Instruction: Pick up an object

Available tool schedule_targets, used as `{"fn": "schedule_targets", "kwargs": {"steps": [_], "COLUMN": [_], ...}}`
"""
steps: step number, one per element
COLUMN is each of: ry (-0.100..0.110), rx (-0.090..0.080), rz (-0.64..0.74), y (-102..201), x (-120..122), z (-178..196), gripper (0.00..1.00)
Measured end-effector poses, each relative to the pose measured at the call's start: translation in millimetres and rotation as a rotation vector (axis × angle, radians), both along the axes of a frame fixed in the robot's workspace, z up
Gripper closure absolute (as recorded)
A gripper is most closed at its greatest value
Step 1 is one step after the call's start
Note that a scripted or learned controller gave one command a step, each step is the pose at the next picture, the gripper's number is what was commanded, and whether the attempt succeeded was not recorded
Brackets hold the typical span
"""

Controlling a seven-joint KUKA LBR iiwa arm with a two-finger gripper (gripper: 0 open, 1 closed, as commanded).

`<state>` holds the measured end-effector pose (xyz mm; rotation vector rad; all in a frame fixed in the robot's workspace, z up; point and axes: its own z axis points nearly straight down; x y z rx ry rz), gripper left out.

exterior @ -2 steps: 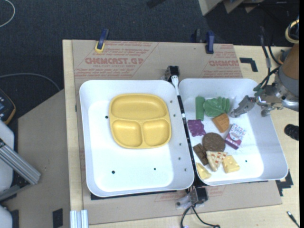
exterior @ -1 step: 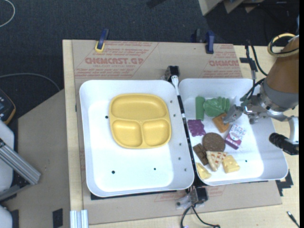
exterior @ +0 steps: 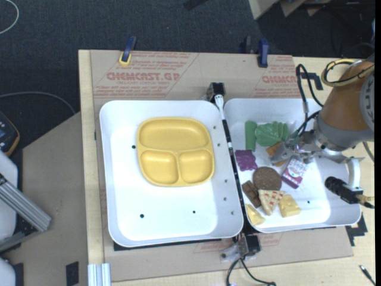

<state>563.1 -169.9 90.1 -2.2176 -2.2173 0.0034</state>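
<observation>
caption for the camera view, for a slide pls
KUKA arm's end effector low over toy food in the right bin; yellow divided plate in the left bin.

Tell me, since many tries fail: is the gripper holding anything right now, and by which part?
It cannot be told. The gripper is low in the right bin among the toy food, next to a purple packet, but nothing shows between its fingers.

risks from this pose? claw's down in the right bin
1. The claw sits low among crowded toy food: the green item, a purple-and-white packet and a brown round piece lie close together, so it may nudge or catch the wrong one.
2. Its cables hang over the right bin and might snag.
</observation>
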Motion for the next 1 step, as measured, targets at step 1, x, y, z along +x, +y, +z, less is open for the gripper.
{"fn": "schedule_targets", "kwargs": {"steps": [1], "ry": [-0.006], "rx": [-0.002], "rz": [-0.001], "y": [-0.7], "x": [1.2], "z": [13.5], "gripper": [1.0]}}
